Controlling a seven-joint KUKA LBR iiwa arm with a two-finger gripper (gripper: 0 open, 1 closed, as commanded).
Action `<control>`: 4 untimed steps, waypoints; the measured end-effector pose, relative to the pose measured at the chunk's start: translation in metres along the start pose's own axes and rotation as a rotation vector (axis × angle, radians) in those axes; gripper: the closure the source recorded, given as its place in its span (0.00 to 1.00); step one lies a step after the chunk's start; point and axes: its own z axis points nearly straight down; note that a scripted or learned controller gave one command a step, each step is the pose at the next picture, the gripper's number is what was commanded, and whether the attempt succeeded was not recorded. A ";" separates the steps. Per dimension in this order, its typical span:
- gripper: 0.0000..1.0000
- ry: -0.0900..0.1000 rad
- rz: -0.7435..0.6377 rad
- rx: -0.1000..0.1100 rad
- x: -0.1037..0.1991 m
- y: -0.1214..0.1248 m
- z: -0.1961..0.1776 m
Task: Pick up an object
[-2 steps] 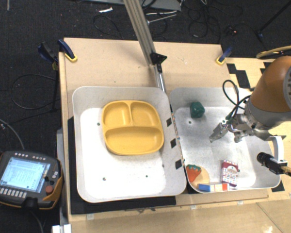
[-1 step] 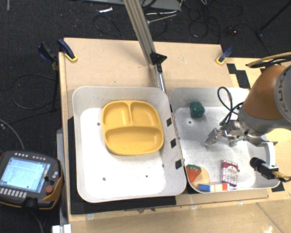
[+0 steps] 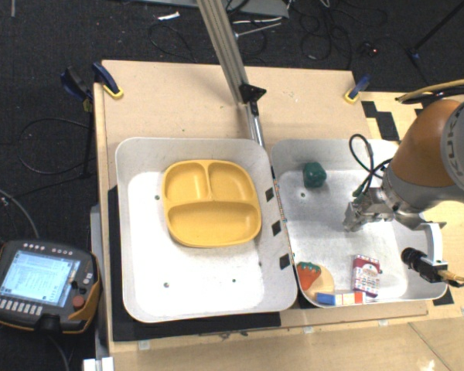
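The end effector (image 3: 358, 216), whose grasp state I cannot tell, sits low in the right bin (image 3: 294, 178); it should centre squarely over the nearby red-and-white packet (image 3: 366, 275) before descending.

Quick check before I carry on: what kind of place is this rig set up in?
Most likely a robotics lab. Loose cables trail over dark carpet behind the bench, a teach pendant lies on the floor at its left, and the two white bins hold test props such as a yellow divided plate.
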 end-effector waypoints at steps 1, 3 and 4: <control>1.00 -0.002 -0.002 -0.003 -0.005 0.011 -0.053; 1.00 -0.001 -0.003 -0.002 -0.008 0.014 -0.146; 1.00 0.003 -0.009 0.004 0.056 0.017 -0.145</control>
